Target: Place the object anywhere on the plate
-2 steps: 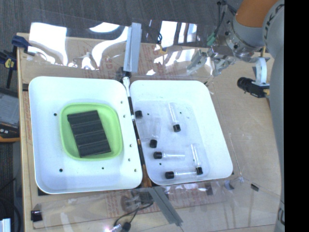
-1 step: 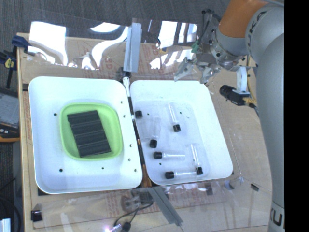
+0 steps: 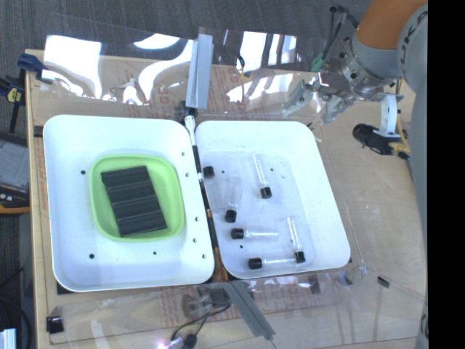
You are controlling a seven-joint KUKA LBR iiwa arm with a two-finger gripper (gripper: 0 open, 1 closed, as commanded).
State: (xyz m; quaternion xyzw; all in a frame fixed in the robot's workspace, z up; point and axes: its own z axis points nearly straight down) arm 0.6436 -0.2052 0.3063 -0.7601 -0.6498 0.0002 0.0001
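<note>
The arm [image 3: 396, 20] reaches in from the upper right, its orange band near the top edge and its grey wrist angled down and to the left. The gripper [image 3: 320, 100] hangs above the bench just beyond the far right corner of the right bin [image 3: 330, 195], outside that bin's rim. Its fingers look spread with nothing between them, though glare on the clear sheet there blurs them.

In the right bin lie several clear tubes with black caps. One tube [image 3: 260, 174] lies near the bin's middle, its cap toward the near side. Another tube [image 3: 294, 238] lies toward the near right corner. Two more lie along the near edge, one tube [image 3: 256, 233] above the other tube [image 3: 272, 261]. Loose-looking black caps sit near the left edge.

The green plate [image 3: 98, 195] sits in the middle of the left bin [image 3: 65, 137], and a dark ribbed block [image 3: 133, 201] rests on it, tilted slightly.
</note>
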